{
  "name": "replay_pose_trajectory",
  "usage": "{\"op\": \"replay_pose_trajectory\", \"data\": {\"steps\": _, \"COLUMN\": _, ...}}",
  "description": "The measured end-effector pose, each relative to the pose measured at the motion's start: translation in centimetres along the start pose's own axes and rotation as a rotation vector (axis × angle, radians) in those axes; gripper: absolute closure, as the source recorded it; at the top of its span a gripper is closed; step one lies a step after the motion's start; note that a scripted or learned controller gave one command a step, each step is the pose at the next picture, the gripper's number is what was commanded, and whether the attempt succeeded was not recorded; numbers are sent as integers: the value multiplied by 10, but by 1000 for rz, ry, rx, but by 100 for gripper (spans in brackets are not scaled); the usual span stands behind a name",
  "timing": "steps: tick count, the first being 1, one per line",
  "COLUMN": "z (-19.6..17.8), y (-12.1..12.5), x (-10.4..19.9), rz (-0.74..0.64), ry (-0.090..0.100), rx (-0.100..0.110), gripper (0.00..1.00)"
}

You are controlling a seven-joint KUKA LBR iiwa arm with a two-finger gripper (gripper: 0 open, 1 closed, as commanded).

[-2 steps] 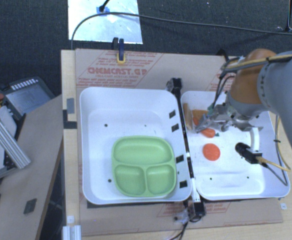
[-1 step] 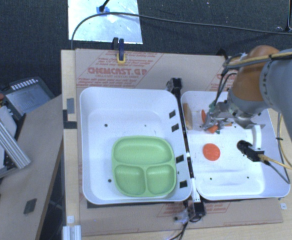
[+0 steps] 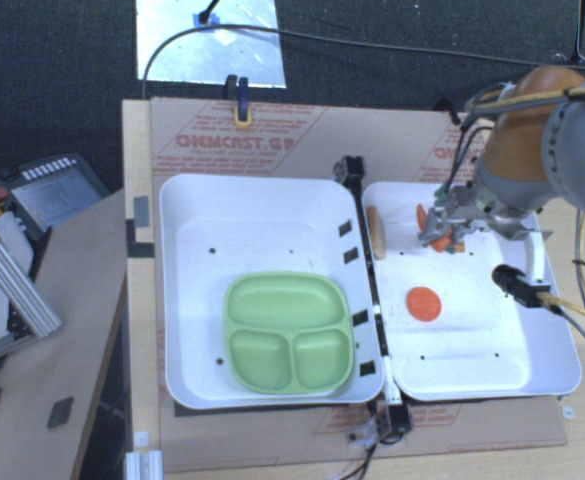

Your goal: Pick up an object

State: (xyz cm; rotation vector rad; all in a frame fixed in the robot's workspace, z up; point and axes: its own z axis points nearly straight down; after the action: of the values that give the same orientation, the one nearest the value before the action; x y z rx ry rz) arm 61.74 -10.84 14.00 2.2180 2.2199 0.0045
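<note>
**Gripper low over the right bin's far end**

You see two shallow white bins: the left bin [image 3: 187,268] holds a green divided plastic plate [image 3: 287,331]. The gripper [image 3: 440,230] hangs in the right bin [image 3: 472,363] beside small orange pieces [image 3: 421,214]; an orange round disc [image 3: 424,304] lies nearer, apart.

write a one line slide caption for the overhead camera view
KUKA arm's hand low in the right bin near an orange disc; green divided plate in the left bin.
</note>
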Motion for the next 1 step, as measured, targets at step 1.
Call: {"op": "replay_pose_trajectory", "data": {"steps": 1, "z": -63, "y": 5, "x": -3, "rz": -3, "ry": -1, "rx": -2, "gripper": 100}}
